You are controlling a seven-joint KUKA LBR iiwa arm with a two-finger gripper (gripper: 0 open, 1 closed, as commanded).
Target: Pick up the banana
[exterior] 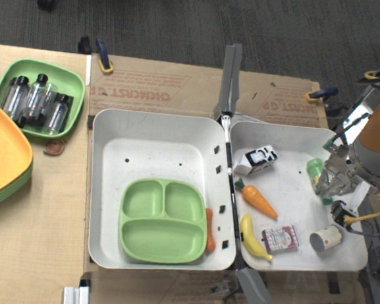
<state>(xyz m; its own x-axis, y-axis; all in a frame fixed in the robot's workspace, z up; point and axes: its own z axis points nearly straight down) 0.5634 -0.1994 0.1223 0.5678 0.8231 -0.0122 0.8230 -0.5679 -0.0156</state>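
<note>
The banana [254, 238] lies by the front left corner of the right bin [297, 139]. My gripper [331, 183] is near the right edge. I cannot tell its state. Nothing is picked yet.

You see: bins 2 [102, 173] [359, 259] | banana 1 [254, 238] | carrots 2 [260, 200] [209, 229] | green tray 1 [163, 220] | carton 1 [256, 159] | cup 1 [326, 239] | packet 1 [280, 239] | green dish 1 [74, 81] holding bottles 4 [37, 101]
</note>
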